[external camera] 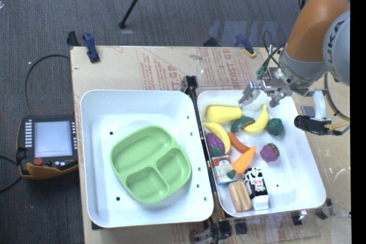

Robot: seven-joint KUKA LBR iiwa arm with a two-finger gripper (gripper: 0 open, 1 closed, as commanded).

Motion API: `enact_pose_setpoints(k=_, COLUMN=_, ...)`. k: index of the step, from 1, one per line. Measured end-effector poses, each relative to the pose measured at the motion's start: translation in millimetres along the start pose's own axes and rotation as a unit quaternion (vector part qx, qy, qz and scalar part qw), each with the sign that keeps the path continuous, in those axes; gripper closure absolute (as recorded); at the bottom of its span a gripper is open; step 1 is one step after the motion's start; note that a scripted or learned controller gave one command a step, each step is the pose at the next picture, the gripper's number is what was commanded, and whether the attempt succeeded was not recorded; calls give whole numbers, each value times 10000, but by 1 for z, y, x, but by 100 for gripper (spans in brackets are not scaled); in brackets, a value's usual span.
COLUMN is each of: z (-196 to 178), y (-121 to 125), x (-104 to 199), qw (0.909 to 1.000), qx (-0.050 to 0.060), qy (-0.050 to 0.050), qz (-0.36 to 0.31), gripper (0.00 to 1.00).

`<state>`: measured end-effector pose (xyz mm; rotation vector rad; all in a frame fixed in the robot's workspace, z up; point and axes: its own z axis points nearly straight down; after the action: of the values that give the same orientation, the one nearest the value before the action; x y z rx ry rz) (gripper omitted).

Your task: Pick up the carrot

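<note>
You are looking at the gripper point(262, 94), fingers spread apart and holding nothing, hanging over the right bin point(309, 180). The carrot point(244, 160) is lying toward its 7 o'clock, its long side pointing from 1 to 7 o'clock.

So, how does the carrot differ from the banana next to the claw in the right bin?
The carrot is orange and tapers to a point, while the banana is yellow and curved. The carrot lies lower in the right bin, near the milk carton; the banana lies near the top, just below the claw. The carrot touches a small can; the banana lies beside a dark green vegetable. Both are slender toy foods lying flat.
</note>
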<state>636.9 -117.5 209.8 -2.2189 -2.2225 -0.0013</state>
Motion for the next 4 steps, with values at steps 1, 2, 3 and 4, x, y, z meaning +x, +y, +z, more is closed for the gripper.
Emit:
enact_pose_setpoints(k=1, z=112, y=-52, x=-29, qw=9980, qx=71, qy=18, qz=-636, gripper=0)
enact_pose_setpoints(k=2, z=98, y=-48, x=-31, qw=9983, qx=14, qy=15, qz=-589, gripper=100)
enact_pose_setpoints(k=3, z=45, y=-131, x=-14, qw=9952, qx=32, qy=13, qz=976, gripper=100)
enact_pose_setpoints(k=4, z=126, y=-100, x=38, qw=9946, qx=45, qy=10, qz=1036, gripper=100)
